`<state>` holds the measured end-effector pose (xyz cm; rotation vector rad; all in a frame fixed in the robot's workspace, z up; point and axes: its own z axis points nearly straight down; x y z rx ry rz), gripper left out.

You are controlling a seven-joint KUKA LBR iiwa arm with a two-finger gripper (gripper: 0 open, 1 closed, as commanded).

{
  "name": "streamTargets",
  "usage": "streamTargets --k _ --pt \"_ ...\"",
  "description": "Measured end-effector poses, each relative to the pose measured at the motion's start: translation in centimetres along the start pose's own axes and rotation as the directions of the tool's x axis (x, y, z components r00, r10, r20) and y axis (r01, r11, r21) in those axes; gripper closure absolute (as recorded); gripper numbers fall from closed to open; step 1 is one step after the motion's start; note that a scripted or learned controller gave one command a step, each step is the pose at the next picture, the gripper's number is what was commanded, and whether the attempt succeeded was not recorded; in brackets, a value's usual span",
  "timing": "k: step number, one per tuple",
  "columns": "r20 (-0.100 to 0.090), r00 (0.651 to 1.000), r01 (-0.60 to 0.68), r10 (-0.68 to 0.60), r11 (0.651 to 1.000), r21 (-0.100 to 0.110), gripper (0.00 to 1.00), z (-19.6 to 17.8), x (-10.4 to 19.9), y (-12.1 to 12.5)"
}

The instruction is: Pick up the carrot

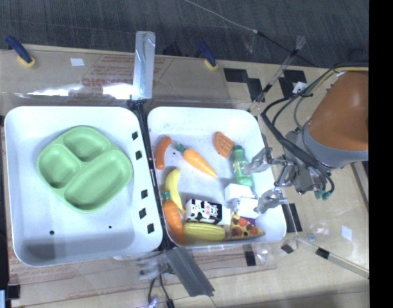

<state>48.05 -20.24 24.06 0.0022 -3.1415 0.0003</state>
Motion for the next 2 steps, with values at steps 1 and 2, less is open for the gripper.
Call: streamTargets --k 1,2 --pt "-0.006 0.962 -0.272 0.272 0.962 -0.001 0.00 11.4 -5.5 2.8" --pt "0.002 0.938 -0.347 0.347 0.938 -0.001 0.00 14.8 -10.0 4.9"
